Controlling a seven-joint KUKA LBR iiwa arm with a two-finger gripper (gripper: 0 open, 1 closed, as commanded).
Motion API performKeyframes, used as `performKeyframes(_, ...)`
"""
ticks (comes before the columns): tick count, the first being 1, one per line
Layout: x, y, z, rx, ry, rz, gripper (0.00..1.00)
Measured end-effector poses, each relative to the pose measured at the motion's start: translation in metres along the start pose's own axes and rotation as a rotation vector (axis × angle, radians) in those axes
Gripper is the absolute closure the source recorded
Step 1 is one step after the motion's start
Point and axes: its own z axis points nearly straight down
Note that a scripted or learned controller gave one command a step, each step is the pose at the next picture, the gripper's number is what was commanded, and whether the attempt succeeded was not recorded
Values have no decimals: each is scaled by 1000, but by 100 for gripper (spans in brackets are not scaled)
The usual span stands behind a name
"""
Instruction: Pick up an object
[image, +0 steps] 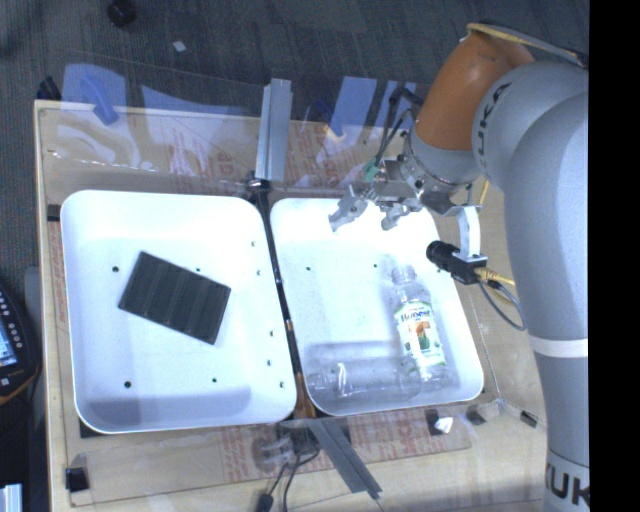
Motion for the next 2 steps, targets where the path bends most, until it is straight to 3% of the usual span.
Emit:
performKeyframes(1,-55,-28,59,-1,-1,71,0)
performKeyframes(2,-49,-86,51,-2,-1,136,0)
